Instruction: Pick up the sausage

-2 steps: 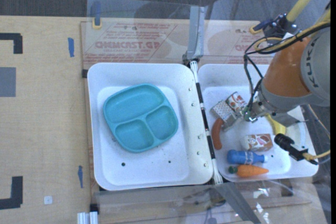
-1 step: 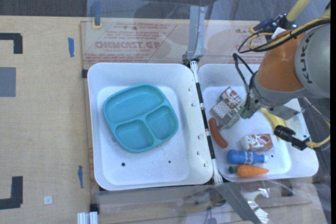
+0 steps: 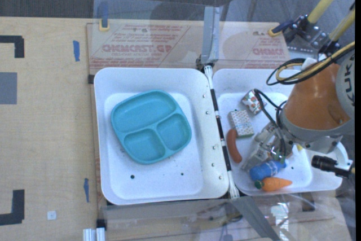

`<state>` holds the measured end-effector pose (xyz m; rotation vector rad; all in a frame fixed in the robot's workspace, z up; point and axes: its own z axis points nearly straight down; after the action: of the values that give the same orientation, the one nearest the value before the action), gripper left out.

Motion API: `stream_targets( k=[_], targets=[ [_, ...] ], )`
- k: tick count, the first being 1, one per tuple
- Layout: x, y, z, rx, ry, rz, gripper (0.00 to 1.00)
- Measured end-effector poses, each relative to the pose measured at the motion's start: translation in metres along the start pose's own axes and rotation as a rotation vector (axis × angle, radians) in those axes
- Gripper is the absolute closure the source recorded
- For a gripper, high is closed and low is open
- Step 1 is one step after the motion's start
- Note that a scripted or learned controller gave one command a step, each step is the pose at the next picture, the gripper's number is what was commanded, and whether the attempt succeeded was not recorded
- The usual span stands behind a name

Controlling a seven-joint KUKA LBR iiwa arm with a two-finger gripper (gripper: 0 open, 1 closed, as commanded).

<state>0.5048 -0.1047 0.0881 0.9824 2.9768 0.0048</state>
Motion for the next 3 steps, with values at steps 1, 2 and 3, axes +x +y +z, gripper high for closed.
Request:
stream_targets(
  k=[1, 2, 3],
  targets=[
    [-0.040, 0.045, 0.000, 0.001, -0.003, 0.163, 0.00],
    [-0.085, 0.071, 0.002, 0.008, 0.005, 0.445, 0.00],
    [-0.129, 0.098, 0.003, 0.009, 0.000, 0.632, 0.00]
  ],
)
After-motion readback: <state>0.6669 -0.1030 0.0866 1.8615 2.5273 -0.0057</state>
